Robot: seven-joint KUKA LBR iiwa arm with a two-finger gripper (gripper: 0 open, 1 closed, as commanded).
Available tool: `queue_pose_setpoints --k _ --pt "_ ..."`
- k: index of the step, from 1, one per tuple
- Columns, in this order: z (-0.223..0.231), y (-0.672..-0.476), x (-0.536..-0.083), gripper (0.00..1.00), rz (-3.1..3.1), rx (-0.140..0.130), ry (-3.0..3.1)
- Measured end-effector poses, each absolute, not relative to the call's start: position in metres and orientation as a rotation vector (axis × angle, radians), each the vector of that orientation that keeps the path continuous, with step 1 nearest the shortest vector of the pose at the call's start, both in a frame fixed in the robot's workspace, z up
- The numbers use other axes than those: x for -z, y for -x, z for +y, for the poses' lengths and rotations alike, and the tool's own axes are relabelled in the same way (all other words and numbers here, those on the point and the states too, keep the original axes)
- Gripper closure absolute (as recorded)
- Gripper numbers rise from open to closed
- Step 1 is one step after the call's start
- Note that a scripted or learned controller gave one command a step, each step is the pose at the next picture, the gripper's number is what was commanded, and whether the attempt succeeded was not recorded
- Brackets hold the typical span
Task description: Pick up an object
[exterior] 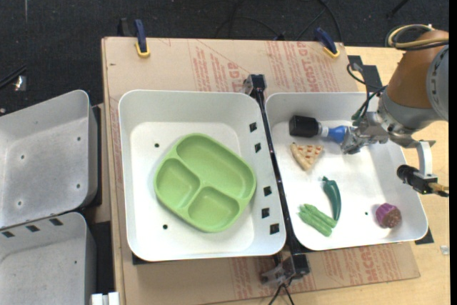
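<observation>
Hovering tool [355, 141] | jaw state unclear | black-blue object [314, 128] just left of it

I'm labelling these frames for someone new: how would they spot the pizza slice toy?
Look in the right-hand white bin, the one without the green divided plate. In its upper left part, just below the black-and-blue bottle, lies the pizza slice. It is the only tan, triangular item; its neighbours are green, purple or black.
</observation>
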State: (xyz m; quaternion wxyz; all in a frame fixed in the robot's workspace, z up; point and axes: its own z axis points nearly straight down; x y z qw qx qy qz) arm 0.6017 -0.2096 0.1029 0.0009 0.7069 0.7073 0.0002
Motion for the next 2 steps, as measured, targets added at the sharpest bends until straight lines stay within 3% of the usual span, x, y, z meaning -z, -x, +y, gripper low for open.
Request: queue_pose_setpoints --k 2 --pt "-0.215 -0.601 -0.227 1.00 2.220 -0.003 -2.215"
